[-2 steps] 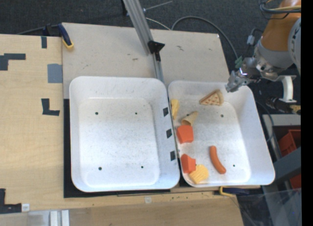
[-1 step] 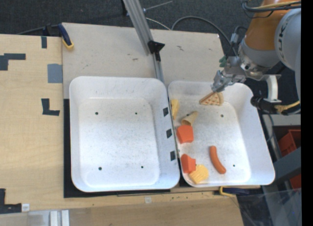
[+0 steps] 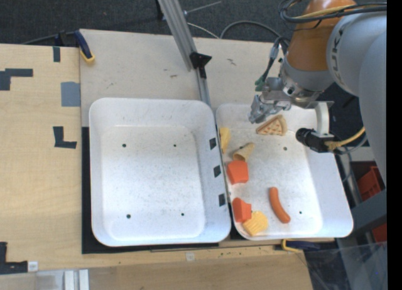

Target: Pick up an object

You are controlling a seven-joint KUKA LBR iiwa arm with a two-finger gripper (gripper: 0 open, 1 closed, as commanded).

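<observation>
My gripper (image 3: 262, 114) hangs over the far end of the right bin (image 3: 326, 185), just left of a tan pizza-slice toy (image 3: 272, 127). Nothing shows between its fingers. Further toys lie in this bin: a small yellow piece (image 3: 224, 137), an ice-cream cone (image 3: 243, 152), an orange block (image 3: 237, 172), a red-orange block (image 3: 241, 209), a yellow corn-like piece (image 3: 256, 223) and a red sausage (image 3: 279, 204).
The left bin (image 3: 151, 169) sits beside the right one. A metal pole (image 3: 179, 22) slants in from the top to the divider between the bins. Black cables (image 3: 326, 141) trail off the arm at the right bin's far right.
</observation>
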